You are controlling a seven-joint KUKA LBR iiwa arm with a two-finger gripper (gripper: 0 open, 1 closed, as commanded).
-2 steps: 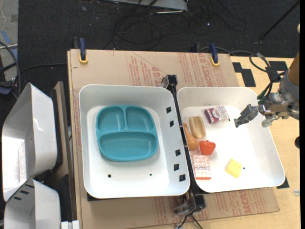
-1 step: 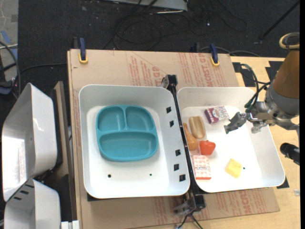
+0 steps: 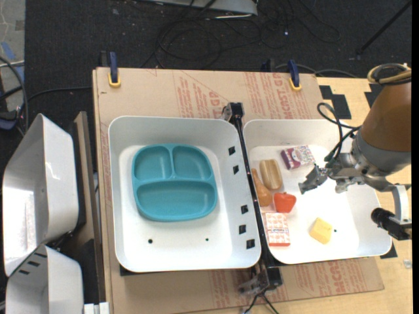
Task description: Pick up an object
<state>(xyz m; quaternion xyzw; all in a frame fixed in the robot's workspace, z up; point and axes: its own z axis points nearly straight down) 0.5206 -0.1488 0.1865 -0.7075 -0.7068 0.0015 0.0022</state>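
Note:
The right bin (image 3: 366, 241) holds several small items. A purple and white packet (image 3: 296, 156) lies near its back, and a tan bread roll (image 3: 270, 173) sits beside an orange piece (image 3: 260, 192). Toward the front are a red item (image 3: 284, 203), a red and white box (image 3: 277, 228) and a yellow block (image 3: 321, 230). My gripper (image 3: 325, 182) hovers over the middle of this bin, right of the red item and below the packet. It is open, its two dark fingers spread with nothing between them.
The left bin (image 3: 124, 241) holds a teal divided plate (image 3: 174, 182). A black divider strip (image 3: 247, 188) runs between the bins. The grey arm with its orange band (image 3: 389, 120) reaches in from the right. White tubs (image 3: 36, 188) stand off the bench at the left.

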